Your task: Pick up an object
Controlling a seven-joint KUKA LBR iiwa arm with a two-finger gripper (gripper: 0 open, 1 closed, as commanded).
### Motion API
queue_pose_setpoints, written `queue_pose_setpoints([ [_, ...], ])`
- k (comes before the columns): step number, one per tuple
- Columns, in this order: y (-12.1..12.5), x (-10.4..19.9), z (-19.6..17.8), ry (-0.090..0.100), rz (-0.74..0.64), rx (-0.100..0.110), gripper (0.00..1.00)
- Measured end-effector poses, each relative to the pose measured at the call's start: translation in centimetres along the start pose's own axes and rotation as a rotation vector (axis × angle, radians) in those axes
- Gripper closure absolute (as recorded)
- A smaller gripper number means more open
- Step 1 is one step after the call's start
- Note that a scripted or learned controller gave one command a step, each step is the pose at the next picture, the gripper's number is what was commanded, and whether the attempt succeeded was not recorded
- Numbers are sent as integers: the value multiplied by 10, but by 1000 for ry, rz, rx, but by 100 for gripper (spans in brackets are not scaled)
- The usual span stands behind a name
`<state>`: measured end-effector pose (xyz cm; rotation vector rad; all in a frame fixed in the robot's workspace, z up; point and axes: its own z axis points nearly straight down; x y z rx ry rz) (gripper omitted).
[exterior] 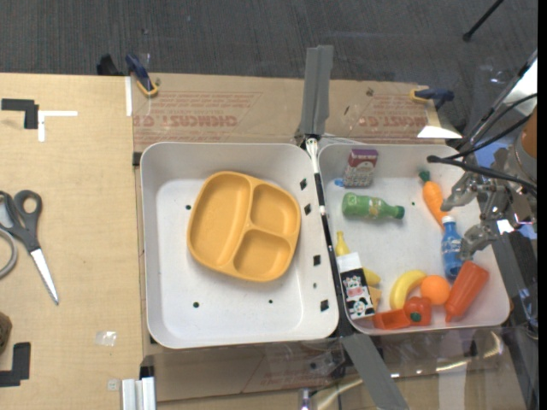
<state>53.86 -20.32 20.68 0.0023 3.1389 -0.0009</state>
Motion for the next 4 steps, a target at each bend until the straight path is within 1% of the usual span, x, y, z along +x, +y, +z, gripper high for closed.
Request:
queue_pose_setpoints([
  [1,-9,-29,114,-2,-56,1,0],
  [2,-19,33,114,0,-71,0,0],
  [3,-2,-113,112,-6,-30,0,0],
  [4,-1,-115,101,-12,-33,3,100],
])
